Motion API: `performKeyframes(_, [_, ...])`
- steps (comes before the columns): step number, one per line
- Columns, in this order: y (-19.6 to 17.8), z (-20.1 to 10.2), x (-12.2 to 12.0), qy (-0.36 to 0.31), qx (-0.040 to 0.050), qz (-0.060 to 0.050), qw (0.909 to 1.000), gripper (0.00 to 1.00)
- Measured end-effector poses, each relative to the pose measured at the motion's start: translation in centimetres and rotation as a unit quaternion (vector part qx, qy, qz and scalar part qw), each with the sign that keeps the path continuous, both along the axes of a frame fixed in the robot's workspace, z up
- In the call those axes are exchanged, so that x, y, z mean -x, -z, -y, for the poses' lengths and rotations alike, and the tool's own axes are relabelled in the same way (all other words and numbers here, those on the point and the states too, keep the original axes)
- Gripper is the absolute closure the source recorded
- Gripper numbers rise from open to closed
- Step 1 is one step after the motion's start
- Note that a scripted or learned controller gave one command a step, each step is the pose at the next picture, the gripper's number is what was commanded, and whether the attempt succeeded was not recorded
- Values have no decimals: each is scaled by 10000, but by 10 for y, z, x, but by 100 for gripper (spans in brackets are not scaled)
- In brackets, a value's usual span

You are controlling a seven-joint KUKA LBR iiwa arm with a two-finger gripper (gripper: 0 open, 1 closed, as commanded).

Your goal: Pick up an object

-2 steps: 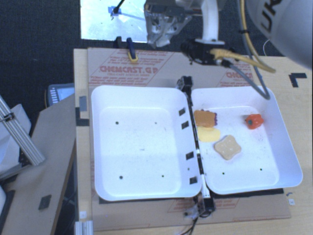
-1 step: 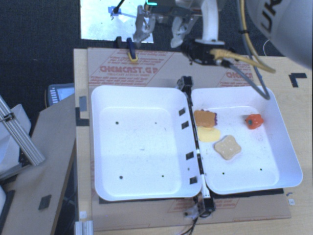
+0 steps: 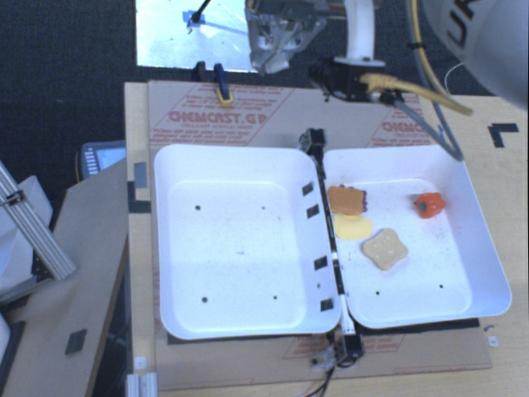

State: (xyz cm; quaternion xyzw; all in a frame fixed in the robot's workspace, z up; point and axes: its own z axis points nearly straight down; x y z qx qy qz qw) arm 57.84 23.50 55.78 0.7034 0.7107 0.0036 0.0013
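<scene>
Your surface [image 3: 140, 98] carries two white bins side by side. The left bin [image 3: 235, 242] sits at centre frame; the right bin [image 3: 430, 292] holds four items. A waffle [image 3: 346, 199] lies against its left wall with a purple edge showing behind it, a yellow piece [image 3: 353, 227] just below it, a tan toast [image 3: 384, 249] lower still, and an orange-red item [image 3: 428, 205] well apart to the right. A yellow-handled clamp [image 3: 223, 85] stands at upper centre beside black cabling. The arm's body is cut off at the upper right. Your pincer [image 3: 271, 56] hangs at top centre, above the bins and clear of all items; you cannot tell its opening, as the tips blur against the bright panel.
</scene>
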Motion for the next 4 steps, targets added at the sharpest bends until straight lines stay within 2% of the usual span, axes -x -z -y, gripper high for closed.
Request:
performKeyframes(1, [24, 1, -40, 54, 17, -20, 10000, 100])
performKeyframes(2, [23, 1, -70, 57, 14, -14, 10000, 100])
performKeyframes(3, [28, 1, -91, 57, 15, -22, 10000, 100])
performKeyframes(4, [259, 32, -89, 59, 38, -100, 9999, 100])
